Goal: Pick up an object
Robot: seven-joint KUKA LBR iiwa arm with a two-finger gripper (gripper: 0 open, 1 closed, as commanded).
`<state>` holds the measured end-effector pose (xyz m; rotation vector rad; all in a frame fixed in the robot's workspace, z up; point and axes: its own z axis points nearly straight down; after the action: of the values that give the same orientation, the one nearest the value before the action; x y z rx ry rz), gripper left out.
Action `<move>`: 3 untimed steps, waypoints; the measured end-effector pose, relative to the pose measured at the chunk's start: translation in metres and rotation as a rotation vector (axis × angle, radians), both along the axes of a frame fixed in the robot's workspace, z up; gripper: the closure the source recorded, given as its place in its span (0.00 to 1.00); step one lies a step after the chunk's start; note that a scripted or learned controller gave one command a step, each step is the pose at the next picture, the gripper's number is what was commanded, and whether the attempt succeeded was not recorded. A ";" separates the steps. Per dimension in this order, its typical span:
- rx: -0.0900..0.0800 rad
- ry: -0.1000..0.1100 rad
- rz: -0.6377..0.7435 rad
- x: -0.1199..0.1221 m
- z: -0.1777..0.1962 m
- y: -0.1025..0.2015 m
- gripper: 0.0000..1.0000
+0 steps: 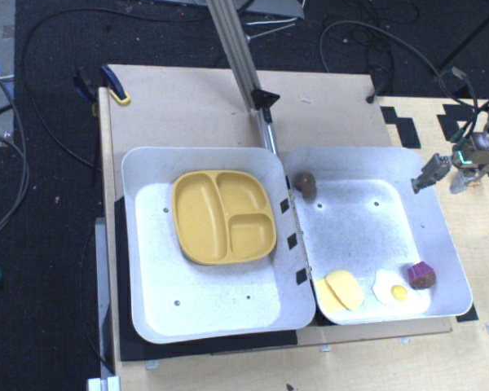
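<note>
Lying along the near edge of the right bin (367, 206) are the candidates for picking: a yellow slice (344, 289) near the bin's near-left corner, a fried egg toy (394, 290) beside it, and a purple piece (421, 275) touching the egg's right side toward the near-right corner. Sitting farther back, at the far-left corner of the same bin, is a small brown object (306, 185). Resting in the left bin (147, 243) is a yellow divided plate (225, 216), toward its far side. Hovering at the tabletop's right edge, just outside the right bin's far-right corner, is the tool (444, 171); whether it is spread or pressed together cannot be told, and nothing is visibly pinched. Judging by this, no object is being lifted yet, so the approach, grasp and lift are all remaining.
</note>
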<state>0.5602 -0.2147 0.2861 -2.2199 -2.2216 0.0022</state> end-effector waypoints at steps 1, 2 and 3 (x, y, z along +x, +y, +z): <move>-0.001 -0.002 0.000 0.001 0.001 0.000 0.00; 0.002 0.004 -0.002 -0.008 -0.059 0.002 0.00; 0.001 0.002 -0.002 -0.007 -0.103 -0.001 0.00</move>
<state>0.5530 -0.2152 0.1835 -2.2201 -2.2183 0.0038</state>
